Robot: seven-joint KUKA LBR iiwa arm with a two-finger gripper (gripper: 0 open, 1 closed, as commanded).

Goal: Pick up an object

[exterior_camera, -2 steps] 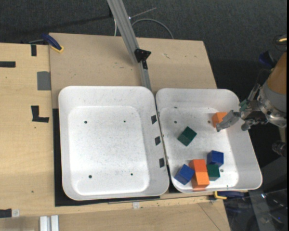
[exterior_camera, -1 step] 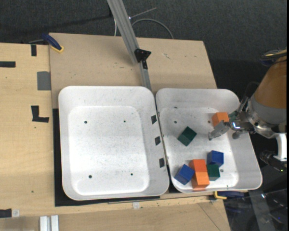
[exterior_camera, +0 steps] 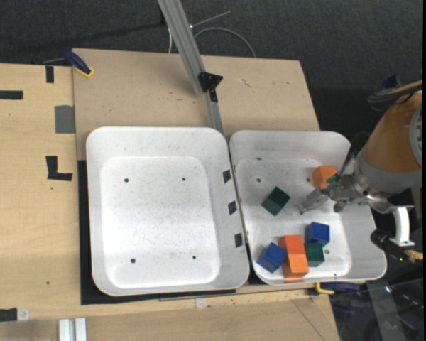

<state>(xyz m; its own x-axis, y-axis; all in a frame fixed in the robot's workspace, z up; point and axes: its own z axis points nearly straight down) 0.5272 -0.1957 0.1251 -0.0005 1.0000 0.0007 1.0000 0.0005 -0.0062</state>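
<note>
Camera view: gripper [exterior_camera: 325,192] finger state unclear, beside orange block [exterior_camera: 324,174] at right bin's [exterior_camera: 291,142] 2 o'clock.

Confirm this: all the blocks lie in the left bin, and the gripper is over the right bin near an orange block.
Wrong bin. The camera view shows the blocks in the right bin, where the gripper is, near an orange block; the left bin holds none.
</note>
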